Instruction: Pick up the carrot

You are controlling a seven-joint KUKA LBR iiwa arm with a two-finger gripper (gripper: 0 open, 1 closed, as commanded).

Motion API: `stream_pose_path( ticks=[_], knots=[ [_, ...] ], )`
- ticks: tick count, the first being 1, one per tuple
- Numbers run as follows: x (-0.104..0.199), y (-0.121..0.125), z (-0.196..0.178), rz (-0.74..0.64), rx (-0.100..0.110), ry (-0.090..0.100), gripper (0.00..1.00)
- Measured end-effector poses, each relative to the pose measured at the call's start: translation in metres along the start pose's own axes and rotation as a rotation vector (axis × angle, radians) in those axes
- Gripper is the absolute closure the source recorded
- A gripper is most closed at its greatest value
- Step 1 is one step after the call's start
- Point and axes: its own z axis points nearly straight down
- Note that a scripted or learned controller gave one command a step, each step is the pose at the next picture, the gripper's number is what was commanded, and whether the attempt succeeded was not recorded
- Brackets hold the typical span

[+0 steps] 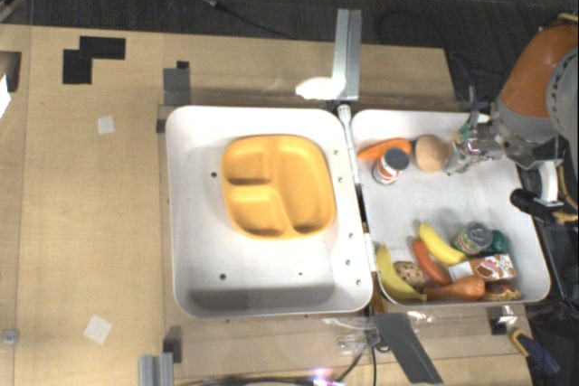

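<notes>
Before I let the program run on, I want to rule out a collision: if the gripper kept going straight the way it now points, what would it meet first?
Probably the potato, just ahead of the gripper; the carrot lies beyond it. Height above the bin is unclear.

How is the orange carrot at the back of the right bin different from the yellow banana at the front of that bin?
The tapered orange carrot lies almost level across the view at the back of the right white bin; the curved yellow banana lies slanted nearer the front. The carrot touches a small can; the banana lies among the crowded toy foods. The carrot is orange, the banana yellow. Both are long toy foods lying flat in that bin.
</notes>
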Motion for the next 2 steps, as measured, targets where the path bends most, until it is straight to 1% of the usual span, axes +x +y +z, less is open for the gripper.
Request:
stream_pose_path(
  ticks=[1,2],
  knots=[
    [0.031,0.012,-0.03,0.399,0.0,0.0,1.0],
    [0.07,-0.009,-0.015,0.14,0.002,0.001,1.0]
  ],
)
